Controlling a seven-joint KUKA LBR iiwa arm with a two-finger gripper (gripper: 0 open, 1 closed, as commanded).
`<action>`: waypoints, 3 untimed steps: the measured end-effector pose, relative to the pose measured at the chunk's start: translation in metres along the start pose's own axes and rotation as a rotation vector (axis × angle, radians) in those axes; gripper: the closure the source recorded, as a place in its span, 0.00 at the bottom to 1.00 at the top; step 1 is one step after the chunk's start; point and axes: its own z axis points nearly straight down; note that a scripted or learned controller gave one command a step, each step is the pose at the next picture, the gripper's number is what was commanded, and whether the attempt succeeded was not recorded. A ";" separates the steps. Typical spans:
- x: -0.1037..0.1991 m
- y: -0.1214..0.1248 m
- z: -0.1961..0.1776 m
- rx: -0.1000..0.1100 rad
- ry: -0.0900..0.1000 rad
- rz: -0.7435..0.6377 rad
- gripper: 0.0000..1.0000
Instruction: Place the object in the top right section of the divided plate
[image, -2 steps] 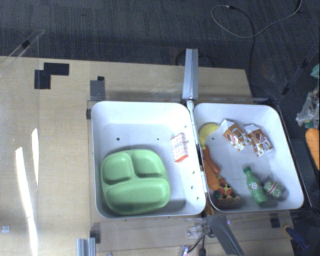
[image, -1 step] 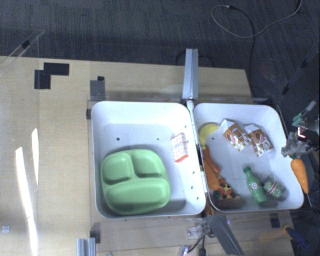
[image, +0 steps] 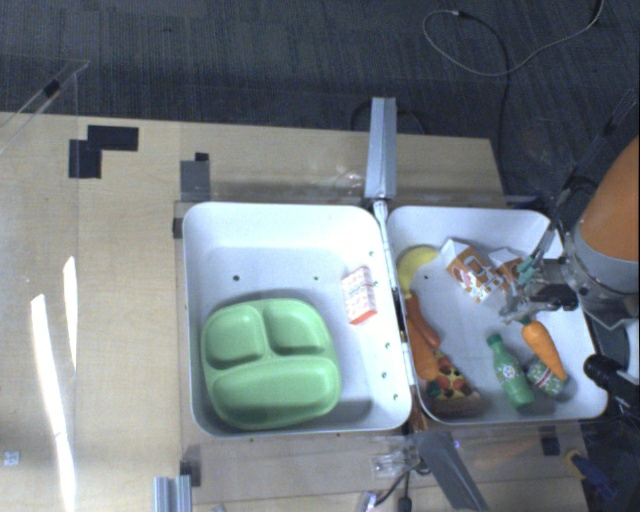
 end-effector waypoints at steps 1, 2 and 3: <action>0.049 0.082 0.019 0.000 0.000 -0.001 1.00; 0.103 0.070 0.064 0.002 0.001 0.010 1.00; 0.017 0.046 0.066 0.000 0.000 -0.111 1.00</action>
